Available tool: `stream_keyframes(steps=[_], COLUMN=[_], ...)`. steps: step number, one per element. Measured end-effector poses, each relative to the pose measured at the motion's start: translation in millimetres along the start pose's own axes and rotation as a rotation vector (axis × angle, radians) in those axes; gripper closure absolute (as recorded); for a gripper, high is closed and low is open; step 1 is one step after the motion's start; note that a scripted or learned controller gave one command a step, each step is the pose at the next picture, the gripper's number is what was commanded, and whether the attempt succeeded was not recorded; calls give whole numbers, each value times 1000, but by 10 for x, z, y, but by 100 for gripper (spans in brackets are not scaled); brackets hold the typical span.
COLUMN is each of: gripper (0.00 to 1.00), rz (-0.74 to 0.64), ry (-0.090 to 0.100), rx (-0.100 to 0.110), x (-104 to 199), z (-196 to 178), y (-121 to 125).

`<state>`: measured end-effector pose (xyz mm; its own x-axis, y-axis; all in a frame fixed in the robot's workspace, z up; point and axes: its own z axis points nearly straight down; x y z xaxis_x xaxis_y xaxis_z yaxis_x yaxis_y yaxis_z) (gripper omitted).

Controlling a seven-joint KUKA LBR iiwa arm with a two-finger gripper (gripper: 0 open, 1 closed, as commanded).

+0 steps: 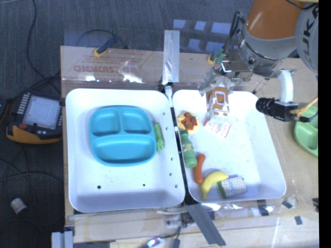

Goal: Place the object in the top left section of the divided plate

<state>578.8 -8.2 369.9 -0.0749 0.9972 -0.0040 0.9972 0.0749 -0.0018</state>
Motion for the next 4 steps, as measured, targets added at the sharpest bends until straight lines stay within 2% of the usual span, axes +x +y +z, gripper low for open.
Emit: stream_keyframes(steps=[1,2,3,4], gripper=[100,100,100,100], rz=[-171,-238,212,192], ry=[3,4,0,1], rx=[2,5,3,5], x=[366,1070,404,1397], z=[501,1876,1226,1577], y=[-928,-858,-615,-863])
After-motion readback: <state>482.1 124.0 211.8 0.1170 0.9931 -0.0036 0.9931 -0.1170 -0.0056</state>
